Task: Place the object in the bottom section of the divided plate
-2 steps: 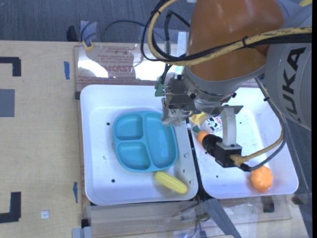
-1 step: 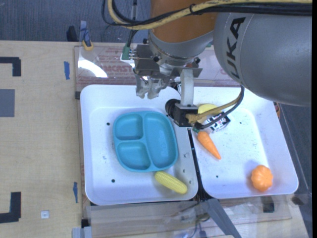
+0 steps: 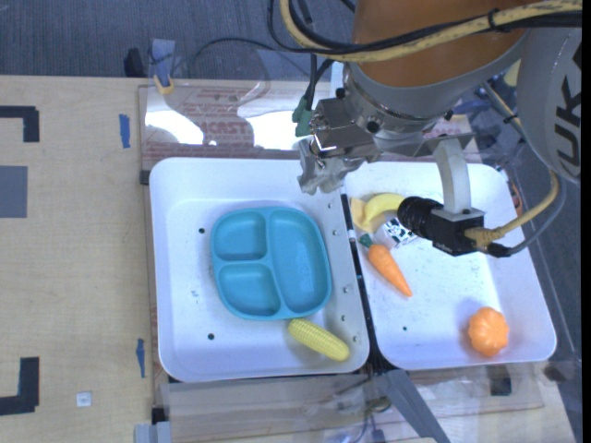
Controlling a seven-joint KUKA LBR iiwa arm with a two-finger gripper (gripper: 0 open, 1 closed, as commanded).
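A light blue divided plate [image 3: 271, 263] lies in the left bin [image 3: 177, 247], with two small sections on its left and one long section on its right. All three sections are bare. A yellow corn cob [image 3: 319, 339] rests on the bin floor just below the plate's lower right rim. My gripper [image 3: 319, 172] hangs above the top of the wall between the two bins, up and to the right of the plate. Nothing shows in its grasp.
The right bin [image 3: 434, 317] holds an orange carrot [image 3: 390, 268], a banana [image 3: 377, 209] partly under the arm, and an orange fruit [image 3: 488, 330] at the lower right. A black unit on the arm [image 3: 445, 224] juts over this bin.
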